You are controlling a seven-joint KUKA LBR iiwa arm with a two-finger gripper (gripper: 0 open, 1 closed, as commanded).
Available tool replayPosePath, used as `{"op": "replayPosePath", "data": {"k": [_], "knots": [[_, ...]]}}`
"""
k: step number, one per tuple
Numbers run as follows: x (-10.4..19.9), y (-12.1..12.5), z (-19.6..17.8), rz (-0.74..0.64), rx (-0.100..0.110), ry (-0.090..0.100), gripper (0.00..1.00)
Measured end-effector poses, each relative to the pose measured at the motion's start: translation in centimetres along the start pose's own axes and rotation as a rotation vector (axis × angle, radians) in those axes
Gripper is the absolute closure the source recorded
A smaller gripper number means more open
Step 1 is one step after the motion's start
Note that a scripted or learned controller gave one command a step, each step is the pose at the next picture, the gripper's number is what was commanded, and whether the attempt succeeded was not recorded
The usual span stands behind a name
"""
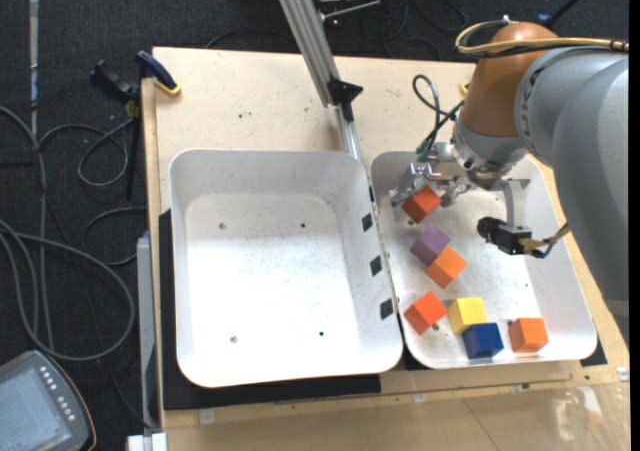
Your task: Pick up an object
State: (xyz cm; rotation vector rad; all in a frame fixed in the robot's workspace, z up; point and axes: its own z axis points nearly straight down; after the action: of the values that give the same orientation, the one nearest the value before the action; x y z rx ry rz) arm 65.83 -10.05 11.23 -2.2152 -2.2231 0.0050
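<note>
White bins (200,239), orange-banded grey arm (560,89)

clamp (157,72) bench corner | pendant (40,407) floor | cables (60,154) floor

The arm (580,99) is a thick, rounded tube of smooth light grey, and above the wrist runs a broad orange band (497,79) with a glossy dome-like curve. A yellow cable loops over the top of the orange part, and thin green and dark wires trail down beside the wrist. The hand (428,182) is a small cluster of silvery metal parts, with a black fitting (503,235) on a bracket beside it.
</note>
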Motion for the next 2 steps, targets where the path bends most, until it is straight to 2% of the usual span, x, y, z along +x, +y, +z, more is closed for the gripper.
{"op": "replayPosePath", "data": {"k": [1, 2], "knots": [[0.1, 0.0, 1.8, 0.000, -0.002, -0.001, 0.00], [0.1, 0.1, 0.7, 0.001, -0.006, -0.001, 1.00]]}}
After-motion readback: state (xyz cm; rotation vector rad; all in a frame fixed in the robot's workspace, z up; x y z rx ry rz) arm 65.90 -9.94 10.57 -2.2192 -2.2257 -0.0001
